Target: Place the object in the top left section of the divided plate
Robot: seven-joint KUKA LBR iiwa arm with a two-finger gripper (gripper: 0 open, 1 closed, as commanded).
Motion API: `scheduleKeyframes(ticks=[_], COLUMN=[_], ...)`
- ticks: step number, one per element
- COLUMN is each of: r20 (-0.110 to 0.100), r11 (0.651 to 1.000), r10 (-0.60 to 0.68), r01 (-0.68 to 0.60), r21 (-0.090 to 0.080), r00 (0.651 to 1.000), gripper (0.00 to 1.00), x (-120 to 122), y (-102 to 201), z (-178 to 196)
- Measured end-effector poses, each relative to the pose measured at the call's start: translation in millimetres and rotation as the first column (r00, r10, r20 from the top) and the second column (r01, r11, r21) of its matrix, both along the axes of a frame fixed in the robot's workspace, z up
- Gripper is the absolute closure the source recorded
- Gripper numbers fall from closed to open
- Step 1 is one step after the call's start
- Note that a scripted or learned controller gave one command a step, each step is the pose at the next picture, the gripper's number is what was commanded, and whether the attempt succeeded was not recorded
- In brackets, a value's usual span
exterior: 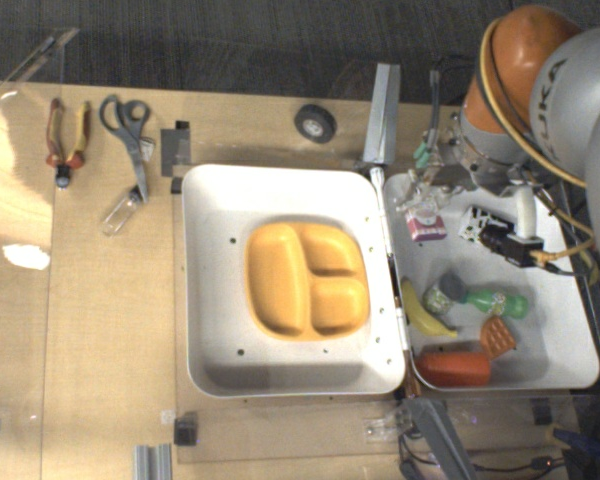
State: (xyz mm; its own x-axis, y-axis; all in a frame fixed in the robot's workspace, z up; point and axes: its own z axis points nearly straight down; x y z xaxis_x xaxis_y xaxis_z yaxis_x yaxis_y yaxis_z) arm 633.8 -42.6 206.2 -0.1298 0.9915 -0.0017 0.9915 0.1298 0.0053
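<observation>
While the end effector (423, 200), grip state unclear, hovers over the right bin (570, 353), the banana (423, 313) lies below it.

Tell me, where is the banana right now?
The banana lies in the right bin, along its left wall, beside the green bottle and just above the red thing.

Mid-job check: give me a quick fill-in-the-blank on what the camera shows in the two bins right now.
1. The yellow divided plate lies in the ____ bin.
2. The banana lies in the right bin, close to its ____ wall.
3. The end effector is above the ____ bin.
4. The scissors lie on the bench, ____ both bins.

Missing words: left; left; right; outside
</observation>
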Motion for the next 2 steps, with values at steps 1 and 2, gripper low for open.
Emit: scheduleKeyframes(ticks=[1, 2], r20=[-0.002, -0.002], r11=[0.998, 0.998], r10=[-0.063, -0.063], r01=[0.063, 0.063], r21=[0.002, 0.002], r00=[0.998, 0.998], gripper=[1.0, 0.0], x=[-48.0, -47.9], y=[73.0, 72.8], z=[-21.5, -21.5])
